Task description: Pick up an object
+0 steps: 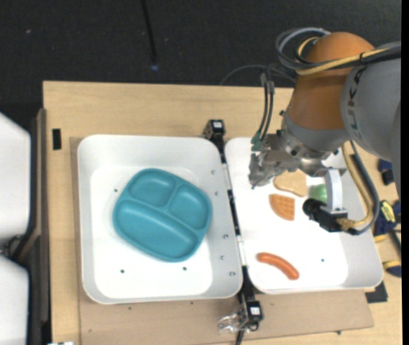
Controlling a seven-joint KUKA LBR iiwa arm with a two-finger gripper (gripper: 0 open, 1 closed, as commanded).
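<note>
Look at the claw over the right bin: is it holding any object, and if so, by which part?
It cannot be told. The claw hangs over the right bin near its upper left corner, apart from the waffle piece and the sausage.

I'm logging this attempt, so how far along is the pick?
Done: the gripper is over the right bin. In hand: nothing visibly held. Left: grasping and lifting; the hot dog and waffle piece lie on the bin floor.
</note>
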